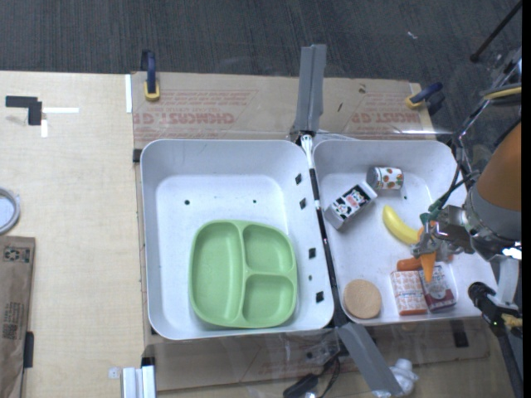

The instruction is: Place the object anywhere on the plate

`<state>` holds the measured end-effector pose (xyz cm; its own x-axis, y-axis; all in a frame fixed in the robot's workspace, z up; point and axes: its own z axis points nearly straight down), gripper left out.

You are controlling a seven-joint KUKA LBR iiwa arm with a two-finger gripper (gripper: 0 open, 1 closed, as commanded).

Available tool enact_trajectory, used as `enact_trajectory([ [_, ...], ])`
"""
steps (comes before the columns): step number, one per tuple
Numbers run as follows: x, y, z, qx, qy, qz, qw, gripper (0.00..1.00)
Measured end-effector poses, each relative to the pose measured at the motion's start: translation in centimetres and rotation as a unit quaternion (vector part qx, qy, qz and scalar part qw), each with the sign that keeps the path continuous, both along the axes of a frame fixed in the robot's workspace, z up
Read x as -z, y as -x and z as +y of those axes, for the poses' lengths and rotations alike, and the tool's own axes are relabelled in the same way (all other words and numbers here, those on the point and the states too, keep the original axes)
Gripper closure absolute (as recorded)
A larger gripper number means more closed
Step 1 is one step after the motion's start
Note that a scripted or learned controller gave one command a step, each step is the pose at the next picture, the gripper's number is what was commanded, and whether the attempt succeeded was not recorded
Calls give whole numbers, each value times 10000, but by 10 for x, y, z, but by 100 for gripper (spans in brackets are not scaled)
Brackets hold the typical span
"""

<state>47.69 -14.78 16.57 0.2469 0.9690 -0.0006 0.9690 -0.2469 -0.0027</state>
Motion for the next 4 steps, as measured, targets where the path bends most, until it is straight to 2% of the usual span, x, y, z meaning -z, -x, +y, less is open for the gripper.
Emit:
enact_trajectory([
  [1, -25, -1, 90, 985, 8, 4, 9951, 100],
  [2, -72, -10, 101, 1546, 16, 8, 9880, 100],
  [3, -24, -77, 182, 848, 16, 13, 9964, 100],
  [4, -24, -64, 243, -302, 12, 19, 9995, 100],
])
